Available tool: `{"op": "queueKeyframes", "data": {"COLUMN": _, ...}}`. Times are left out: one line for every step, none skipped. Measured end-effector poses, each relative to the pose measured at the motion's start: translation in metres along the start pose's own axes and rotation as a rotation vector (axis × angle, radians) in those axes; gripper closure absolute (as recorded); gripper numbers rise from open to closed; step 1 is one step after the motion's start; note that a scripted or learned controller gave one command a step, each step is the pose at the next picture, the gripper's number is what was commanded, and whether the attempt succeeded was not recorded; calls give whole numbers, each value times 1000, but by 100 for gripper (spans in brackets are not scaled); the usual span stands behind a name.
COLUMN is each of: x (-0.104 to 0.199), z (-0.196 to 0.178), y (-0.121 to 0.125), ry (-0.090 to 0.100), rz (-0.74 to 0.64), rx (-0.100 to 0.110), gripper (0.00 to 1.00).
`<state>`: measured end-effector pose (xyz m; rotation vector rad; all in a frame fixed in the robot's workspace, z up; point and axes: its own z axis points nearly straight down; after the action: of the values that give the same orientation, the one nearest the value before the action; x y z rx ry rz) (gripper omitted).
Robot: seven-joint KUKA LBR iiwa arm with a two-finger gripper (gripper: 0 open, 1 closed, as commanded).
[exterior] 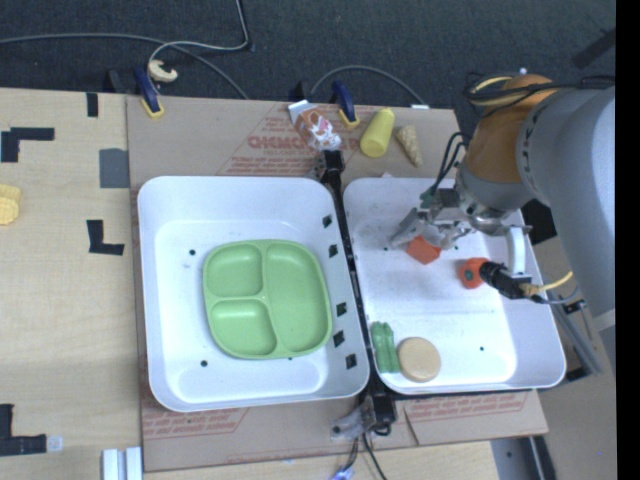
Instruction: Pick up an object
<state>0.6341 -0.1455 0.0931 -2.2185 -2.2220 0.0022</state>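
Observation:
My gripper (425, 233) reaches down into the right bin (440, 368) near its upper middle. Its fingers straddle an orange-red block (425, 251) that lies on the bin floor just below them. A small red-orange piece (471, 273) lies to the right of the block. A green pod-shaped item (383, 346) and a round tan bun (418, 358) rest near the bin's front left. The left bin (170, 258) carries a green divided plate (266, 298).
Behind the bins on the cardboard lie a yellow bottle-shaped toy (377, 132), a tan cone (410, 145) and a small printed packet (313, 123). Blue clamps and cables run along the back edge. The arm's grey body (570, 168) covers the right bin's far right corner.

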Motion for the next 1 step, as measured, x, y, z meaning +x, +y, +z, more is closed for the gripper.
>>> {"op": "queueKeyframes", "data": {"x": 0, "z": -11, "y": 1, "ry": -1, "rz": -1, "rx": -2, "gripper": 100}}
